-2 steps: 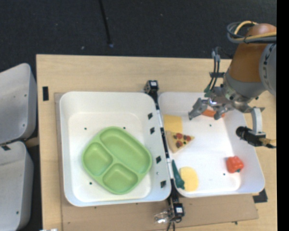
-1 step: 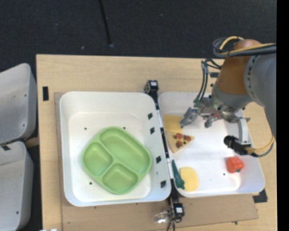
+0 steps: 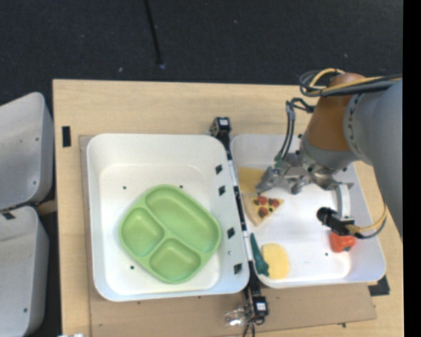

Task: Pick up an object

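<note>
My gripper (image 3: 281, 182) hangs over the left half of the right bin (image 3: 305, 276), its two fingers spread apart with nothing between them. Just below and left of it a toy pizza slice (image 3: 265, 204) with red toppings lies flat on the bin floor. A pale yellow rounded object (image 3: 276, 260) rests near the front wall, with a small green piece (image 3: 257, 260) touching its left side. A small red-orange object (image 3: 342, 242) sits toward the bin's right side.
The left bin (image 3: 105, 160) holds a green divided plate (image 3: 170, 232) lying flat near its front. The ridge between the two bins (image 3: 233, 188) runs close to the pizza slice. The arm's grey body covers the right bin's far right corner.
</note>
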### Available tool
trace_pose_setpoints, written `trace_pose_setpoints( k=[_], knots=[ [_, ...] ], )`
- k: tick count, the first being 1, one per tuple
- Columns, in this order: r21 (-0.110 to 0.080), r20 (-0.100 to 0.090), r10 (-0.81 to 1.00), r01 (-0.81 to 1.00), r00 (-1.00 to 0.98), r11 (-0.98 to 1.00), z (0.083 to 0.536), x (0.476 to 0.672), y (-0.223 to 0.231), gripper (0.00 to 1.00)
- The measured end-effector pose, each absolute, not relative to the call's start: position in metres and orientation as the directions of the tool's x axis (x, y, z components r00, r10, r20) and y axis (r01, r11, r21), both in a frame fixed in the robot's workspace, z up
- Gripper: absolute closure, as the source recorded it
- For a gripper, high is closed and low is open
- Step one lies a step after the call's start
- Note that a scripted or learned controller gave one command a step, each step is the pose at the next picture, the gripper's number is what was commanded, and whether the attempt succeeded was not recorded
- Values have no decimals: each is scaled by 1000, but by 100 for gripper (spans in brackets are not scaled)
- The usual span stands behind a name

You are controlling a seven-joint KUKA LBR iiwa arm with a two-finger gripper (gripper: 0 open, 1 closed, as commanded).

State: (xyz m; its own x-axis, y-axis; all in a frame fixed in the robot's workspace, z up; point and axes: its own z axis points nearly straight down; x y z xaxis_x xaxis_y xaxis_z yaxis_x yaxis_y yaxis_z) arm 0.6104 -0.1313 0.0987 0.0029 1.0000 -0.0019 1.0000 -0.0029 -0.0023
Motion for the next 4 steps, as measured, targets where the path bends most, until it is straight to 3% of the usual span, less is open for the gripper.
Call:
trace_pose_setpoints(
  k=[1,2,4],
  knots=[
    [3,-2,1000,1000,7,-7,112,612,-132,100],
    [7,-2,1000,1000,-2,2,172,623,-132,100],
    [7,-1,1000,1000,-4,4,268,619,-126,100]
  ],
)
